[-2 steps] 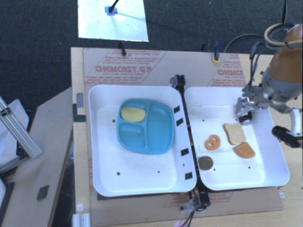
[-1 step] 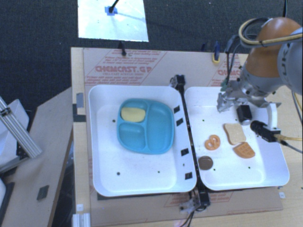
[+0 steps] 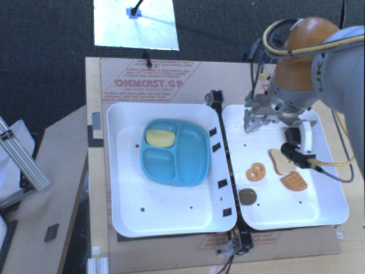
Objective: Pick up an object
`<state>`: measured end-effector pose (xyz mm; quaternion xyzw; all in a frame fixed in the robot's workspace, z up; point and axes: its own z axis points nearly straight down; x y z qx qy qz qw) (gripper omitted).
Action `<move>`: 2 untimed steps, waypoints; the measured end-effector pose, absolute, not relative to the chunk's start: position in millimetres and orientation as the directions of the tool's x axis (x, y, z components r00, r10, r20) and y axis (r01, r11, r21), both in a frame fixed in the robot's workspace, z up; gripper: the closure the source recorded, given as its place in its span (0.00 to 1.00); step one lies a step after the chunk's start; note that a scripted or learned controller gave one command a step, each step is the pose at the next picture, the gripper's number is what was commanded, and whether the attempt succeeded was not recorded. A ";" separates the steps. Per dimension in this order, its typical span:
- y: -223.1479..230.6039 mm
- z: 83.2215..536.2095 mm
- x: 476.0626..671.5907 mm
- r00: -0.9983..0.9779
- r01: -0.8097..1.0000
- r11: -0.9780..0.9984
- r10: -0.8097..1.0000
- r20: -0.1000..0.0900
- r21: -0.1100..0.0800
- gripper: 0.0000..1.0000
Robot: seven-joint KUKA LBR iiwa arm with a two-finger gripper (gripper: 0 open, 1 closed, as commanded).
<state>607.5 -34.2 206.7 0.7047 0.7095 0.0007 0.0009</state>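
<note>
The claw (image 3: 253, 121), grip state unreadable, hung at eleven o'clock in the right bin (image 3: 285, 210); closing there would likely miss the pretzel (image 3: 256, 172) toward six.

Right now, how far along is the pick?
Done: nothing lifted yet. In hand: gripper sits over the upper left of the right bin, apart from every item. Left: reach one of pretzel, toast, cracker or brown disc on the bin floor, grasp, lift.

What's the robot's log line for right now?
gripper over right bin | pretzel, bread, cracker, brown disc lying in it | blue plate in left bin
</note>
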 end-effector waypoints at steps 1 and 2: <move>22.1 222.6 618.2 -0.009 1.000 0.009 1.000 0.001 0.003 1.00; 77.5 233.5 621.0 -0.010 1.000 0.010 1.000 0.002 0.003 1.00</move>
